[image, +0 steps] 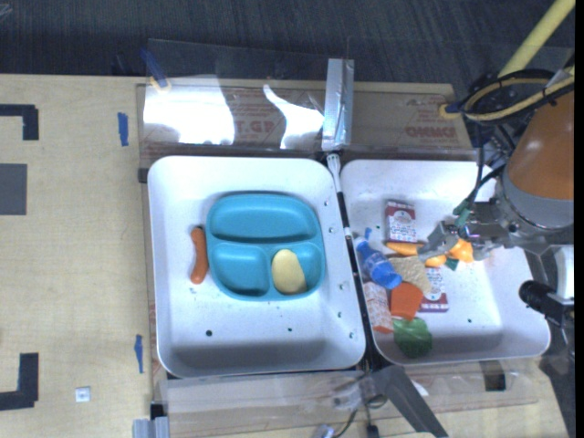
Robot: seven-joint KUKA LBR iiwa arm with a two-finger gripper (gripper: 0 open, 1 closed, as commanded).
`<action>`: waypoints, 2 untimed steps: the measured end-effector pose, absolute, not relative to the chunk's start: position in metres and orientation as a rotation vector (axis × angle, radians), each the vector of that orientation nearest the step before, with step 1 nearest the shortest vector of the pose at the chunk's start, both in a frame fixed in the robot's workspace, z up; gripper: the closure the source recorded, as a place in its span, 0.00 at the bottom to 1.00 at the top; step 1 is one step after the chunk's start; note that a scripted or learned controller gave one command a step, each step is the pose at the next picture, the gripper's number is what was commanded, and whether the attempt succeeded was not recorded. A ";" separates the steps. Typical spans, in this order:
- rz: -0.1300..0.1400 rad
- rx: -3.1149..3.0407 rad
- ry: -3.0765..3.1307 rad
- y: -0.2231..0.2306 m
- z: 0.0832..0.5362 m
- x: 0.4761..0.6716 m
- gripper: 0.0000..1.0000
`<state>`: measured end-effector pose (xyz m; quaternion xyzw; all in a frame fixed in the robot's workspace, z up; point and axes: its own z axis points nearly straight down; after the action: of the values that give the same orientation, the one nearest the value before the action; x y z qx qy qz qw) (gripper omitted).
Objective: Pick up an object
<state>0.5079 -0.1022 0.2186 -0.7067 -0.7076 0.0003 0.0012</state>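
Wooden bench [64, 245] carries two white bins. Left bin [173, 318]: blue tray [260, 235] with yellow piece [288, 272] in compartment, orange sausage [198, 254] beside tray. Right bin [484, 327]: pile of small items [401, 286]. Gripper [453, 240] low over pile; orange piece [461, 252] at fingertips, grip cannot tell.

The grey arm with its orange band [547, 149] reaches in from the right, its two-finger end effector [453, 235] lowered leftward, low over the right-hand side.
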 end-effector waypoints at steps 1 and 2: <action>0.001 -2.300 -2.139 -0.110 0.196 0.564 0.00; 0.010 -2.302 -2.126 -0.113 0.106 0.582 0.00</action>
<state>0.5817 -0.1126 0.1059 -0.7346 -0.6785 0.0033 0.0042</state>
